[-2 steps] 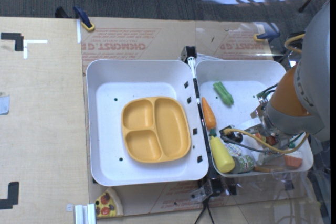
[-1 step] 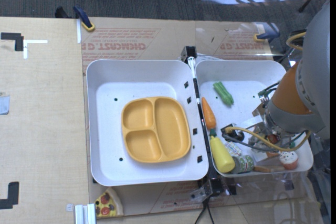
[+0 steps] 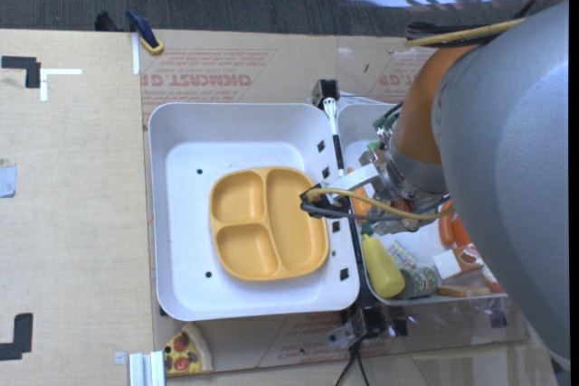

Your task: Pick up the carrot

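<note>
The grey arm with its orange band (image 3: 425, 117) reaches in from the right and hangs over the right bin (image 3: 355, 115). Its gripper (image 3: 380, 193) is low in that bin, close to the wall shared with the left bin, mostly hidden under the wrist and cables. A small orange patch (image 3: 361, 206) shows right beside the gripper; it may be the carrot, but I cannot tell. An orange-red piece (image 3: 455, 230) lies further right, partly under the arm.
A yellow divided plate (image 3: 267, 221) lies in the left bin (image 3: 181, 194). In the right bin's front are a yellow fruit-like toy (image 3: 382, 271), a greenish item (image 3: 418, 280) and a white block (image 3: 448, 264). A black cable loop (image 3: 317, 205) overhangs the plate's right rim.
</note>
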Controlling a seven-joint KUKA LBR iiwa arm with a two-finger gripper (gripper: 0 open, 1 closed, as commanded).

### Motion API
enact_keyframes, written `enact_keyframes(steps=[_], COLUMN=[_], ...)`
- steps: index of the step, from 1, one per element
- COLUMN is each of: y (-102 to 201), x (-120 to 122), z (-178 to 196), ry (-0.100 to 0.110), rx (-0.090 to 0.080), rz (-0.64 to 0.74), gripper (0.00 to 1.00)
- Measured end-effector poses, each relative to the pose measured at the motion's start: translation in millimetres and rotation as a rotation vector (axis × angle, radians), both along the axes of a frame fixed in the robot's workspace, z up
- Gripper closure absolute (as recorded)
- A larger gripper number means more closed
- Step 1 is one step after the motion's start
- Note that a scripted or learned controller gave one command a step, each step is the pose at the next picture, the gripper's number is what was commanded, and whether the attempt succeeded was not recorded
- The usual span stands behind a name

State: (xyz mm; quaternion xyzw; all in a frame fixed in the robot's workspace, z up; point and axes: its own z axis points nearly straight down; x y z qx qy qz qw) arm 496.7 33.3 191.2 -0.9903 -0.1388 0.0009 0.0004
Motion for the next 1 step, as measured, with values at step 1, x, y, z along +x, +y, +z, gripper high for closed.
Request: enact_keyframes(steps=[1], y=[-57.3], x=[5.5], z=[25.3], ry=[0.001], rx=[-0.002], rz=[0.326], gripper=[1.0])
